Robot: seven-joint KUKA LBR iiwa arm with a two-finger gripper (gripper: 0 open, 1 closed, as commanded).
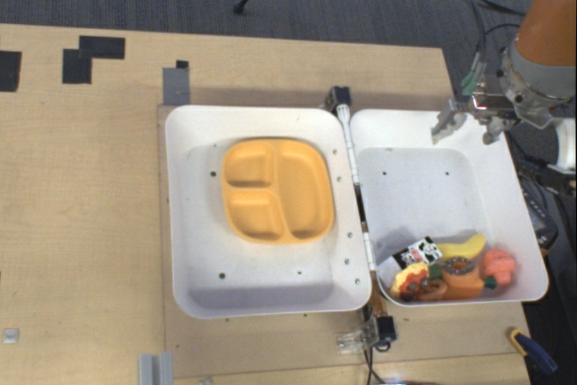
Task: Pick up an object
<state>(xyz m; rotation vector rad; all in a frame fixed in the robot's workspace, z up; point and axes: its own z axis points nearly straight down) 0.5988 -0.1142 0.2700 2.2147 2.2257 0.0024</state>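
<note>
Tool (467, 123): fingers spread apart, gripping nothing, above far edge of right shallow white plastic bin (433, 185).
Small colourful toy objects (455, 268): heaped in near corner of right bin.
Yellow compartment plate (276, 190): in left white bin (203, 221).

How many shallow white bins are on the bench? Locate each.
2. The left shallow white bin holds a yellow divided plastic plate; the right shallow white bin holds small toys in its near corner.

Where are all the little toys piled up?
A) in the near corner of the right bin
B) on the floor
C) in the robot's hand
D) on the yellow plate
A: the toys sit heaped in the right bin's near corner, away from the plate.
</note>
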